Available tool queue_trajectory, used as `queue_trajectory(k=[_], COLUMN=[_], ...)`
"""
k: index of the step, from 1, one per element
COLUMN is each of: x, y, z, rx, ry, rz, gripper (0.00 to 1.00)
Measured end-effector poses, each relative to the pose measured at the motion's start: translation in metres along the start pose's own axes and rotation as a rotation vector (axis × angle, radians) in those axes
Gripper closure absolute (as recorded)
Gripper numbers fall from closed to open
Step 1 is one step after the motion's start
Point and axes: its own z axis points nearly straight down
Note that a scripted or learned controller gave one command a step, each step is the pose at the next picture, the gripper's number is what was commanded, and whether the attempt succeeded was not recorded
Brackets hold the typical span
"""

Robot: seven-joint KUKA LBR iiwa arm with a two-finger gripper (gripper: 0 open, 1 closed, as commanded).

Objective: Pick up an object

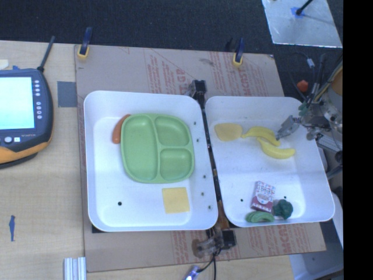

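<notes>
The arm enters low from the right, its wrist reaching over the right rim of the right bin (233, 105). The gripper (284, 130) points leftward and slightly down into the bin, its tip hanging just beside the right end of the upper banana (260, 133). The view is too small and cluttered to show whether the jaws are spread or closed, and nothing can be made out between them. Cables and metal fittings crowd the arm's wrist at the bin's edge.

The right bin holds several candidates for picking. The upper banana lies across the top middle, with a second banana (277, 151) just below and to its right, the two touching or nearly so. A pale yellow chip-shaped piece (228, 132) lies to their left. In the bin's lower right corner sit a small red and white packet (263, 195), a dark green lump (284, 209) beside it, and a light green piece (259, 217) along the lower wall.

The left bin (99, 174) carries a green divided plate (157, 147) with three compartments, an orange sausage-shaped item (118, 129) tucked against its upper left edge, and a flat yellow square (175, 200) below it.

Both bins rest on a cardboard sheet (175, 69) clamped to the surface, with a teach pendant (23, 115) lying well to the left.
</notes>
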Motion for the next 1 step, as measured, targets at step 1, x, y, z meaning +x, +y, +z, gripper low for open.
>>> queue_trajectory(k=[1], x=[0.0450], y=[-0.0040], z=[0.0782], rx=[-0.012], ry=[-0.008], rz=[-0.003], gripper=[0.00])
